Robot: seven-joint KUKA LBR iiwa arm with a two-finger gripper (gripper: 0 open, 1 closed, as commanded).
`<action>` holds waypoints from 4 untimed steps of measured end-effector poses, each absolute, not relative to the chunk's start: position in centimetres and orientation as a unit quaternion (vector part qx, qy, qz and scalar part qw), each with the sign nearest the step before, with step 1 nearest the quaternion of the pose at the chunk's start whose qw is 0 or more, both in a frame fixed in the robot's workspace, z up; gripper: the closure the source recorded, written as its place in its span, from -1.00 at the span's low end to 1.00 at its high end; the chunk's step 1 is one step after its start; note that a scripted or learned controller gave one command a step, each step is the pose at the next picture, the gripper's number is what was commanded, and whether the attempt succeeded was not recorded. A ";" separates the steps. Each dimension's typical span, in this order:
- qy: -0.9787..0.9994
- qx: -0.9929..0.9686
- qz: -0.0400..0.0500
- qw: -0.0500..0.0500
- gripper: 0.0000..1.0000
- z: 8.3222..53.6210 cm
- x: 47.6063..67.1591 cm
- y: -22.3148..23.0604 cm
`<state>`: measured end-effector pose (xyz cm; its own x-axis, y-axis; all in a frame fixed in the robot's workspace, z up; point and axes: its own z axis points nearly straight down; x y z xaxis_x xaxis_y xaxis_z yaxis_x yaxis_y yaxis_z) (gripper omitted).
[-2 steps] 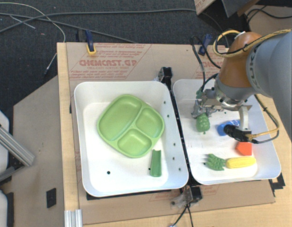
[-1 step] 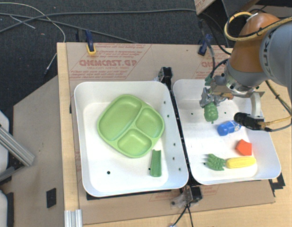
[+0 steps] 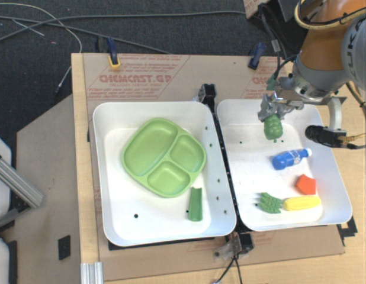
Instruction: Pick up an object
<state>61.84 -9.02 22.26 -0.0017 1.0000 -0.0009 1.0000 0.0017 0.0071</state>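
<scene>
At the upper right of the frame, the gripper (image 3: 272, 114) is seen over the upper part of the right bin (image 3: 334, 215), closed narrowly on a small green toy (image 3: 273, 129) that hangs from between its fingers. Lower in the same bin, a blue bottle (image 3: 289, 158) is found near the middle, with an orange block (image 3: 305, 184) below it and a corn cob (image 3: 292, 203) with green leaves nearest the bottom edge. In the left bin (image 3: 112, 223), a green divided plate (image 3: 164, 157) is placed centrally, and a green cylinder (image 3: 195, 204) is laid just below its lower right corner
</scene>
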 end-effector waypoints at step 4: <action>0.709 0.705 -0.001 -0.003 1.00 21.3 57.3 7.3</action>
